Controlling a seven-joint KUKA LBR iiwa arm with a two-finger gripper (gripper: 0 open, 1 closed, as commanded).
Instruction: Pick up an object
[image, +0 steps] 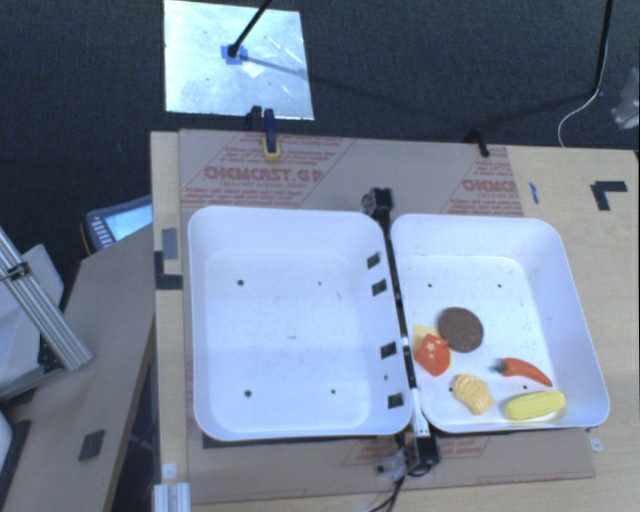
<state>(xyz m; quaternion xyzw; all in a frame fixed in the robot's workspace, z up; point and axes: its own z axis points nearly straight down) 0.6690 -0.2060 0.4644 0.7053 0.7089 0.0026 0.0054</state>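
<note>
Nearest the front rim of the right bin (575, 300) lies a yellow corn cob (534, 405), and just left of it a pale yellow lumpy piece (473, 393). A little further back sits a red chilli pepper (524, 371), and over by the divider a red-orange piece (431, 354), touching or nearly touching a brown round disc (461, 329). The left bin (215, 300) sits alongside. Beyond the bins, a yellow clamp (270, 140) grips the board edge, with a shiny sheet (237, 60) behind.

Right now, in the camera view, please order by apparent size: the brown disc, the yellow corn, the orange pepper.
1. brown disc, largest.
2. yellow corn.
3. orange pepper, thinnest, smallest.
Corn and pepper look similar in length, so their order is unsure.
</note>
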